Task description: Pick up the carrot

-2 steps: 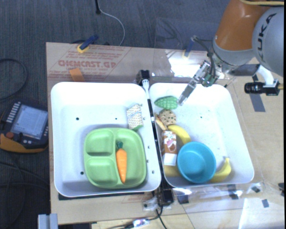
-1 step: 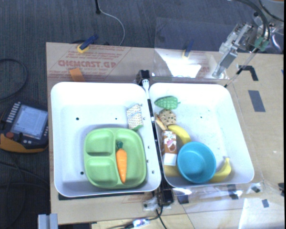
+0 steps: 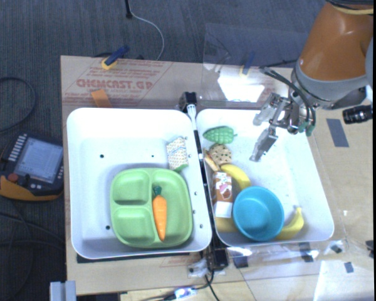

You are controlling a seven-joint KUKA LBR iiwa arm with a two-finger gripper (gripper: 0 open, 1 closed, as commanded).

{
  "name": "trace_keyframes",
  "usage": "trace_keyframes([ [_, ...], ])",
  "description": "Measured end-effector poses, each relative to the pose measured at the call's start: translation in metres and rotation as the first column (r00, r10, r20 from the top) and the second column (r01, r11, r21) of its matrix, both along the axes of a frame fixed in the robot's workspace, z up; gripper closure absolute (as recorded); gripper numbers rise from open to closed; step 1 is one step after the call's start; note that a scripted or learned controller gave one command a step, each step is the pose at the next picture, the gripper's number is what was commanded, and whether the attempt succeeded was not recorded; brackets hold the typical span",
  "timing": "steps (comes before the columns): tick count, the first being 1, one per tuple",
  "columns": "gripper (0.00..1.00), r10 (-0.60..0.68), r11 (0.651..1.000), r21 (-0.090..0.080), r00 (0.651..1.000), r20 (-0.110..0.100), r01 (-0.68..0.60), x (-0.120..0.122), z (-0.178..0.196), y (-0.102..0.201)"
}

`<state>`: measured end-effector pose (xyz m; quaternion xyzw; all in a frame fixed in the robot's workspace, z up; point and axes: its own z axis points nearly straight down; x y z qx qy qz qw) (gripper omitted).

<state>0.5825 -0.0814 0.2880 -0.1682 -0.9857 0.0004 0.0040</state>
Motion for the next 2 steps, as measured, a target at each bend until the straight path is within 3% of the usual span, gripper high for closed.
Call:
trace_keyframes([
  [1,0.00,0.505,0.863,-0.006,0.863,0.016,-0.505,0.043,0.074,-0.032],
  [2,0.00,0.503,0.864,0.008,0.864,0.002,-0.503,-0.029,-0.061,-0.001],
])
